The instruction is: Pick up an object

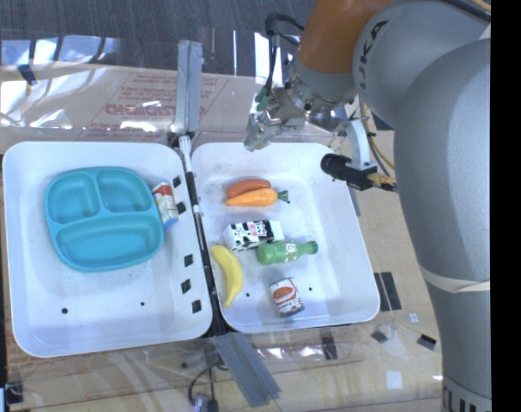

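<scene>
The right bin (350, 256) holds an orange carrot (253, 197) with a red sausage (245, 185) just behind it, a black-and-white toy cow (251, 233), a green bottle (285, 251), a yellow banana (228, 272) and a small red can (286, 297). My gripper (258, 137) hangs above the far rim of the right bin, up and behind the carrot. Nothing shows between its fingers.
The left bin (37, 316) carries a blue divided plate (103, 215) and a small red-and-white can (165, 202) leaning by the divider. The grey arm fills the right side of the view, with a black cable fitting (350, 172) over the right bin's far right corner.
</scene>
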Motion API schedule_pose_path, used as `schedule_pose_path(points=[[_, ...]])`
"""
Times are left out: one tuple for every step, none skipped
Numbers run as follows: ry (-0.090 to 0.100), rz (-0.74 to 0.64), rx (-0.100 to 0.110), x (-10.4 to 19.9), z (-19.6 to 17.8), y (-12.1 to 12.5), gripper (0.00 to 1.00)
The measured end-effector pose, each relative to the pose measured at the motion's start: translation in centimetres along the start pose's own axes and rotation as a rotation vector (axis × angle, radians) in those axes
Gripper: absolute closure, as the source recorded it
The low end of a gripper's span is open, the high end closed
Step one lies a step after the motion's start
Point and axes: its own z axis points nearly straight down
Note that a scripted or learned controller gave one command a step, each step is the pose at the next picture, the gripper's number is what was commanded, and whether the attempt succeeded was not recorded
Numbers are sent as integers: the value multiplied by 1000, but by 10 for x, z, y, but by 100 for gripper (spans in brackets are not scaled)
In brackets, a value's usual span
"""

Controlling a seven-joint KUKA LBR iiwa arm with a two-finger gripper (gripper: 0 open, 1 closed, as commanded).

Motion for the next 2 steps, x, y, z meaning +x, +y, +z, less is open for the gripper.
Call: schedule_pose_path(points=[[-1, 210, 0, -8, -60, -2, 100], [-1, 209, 0, -8, -60, -2, 0]])
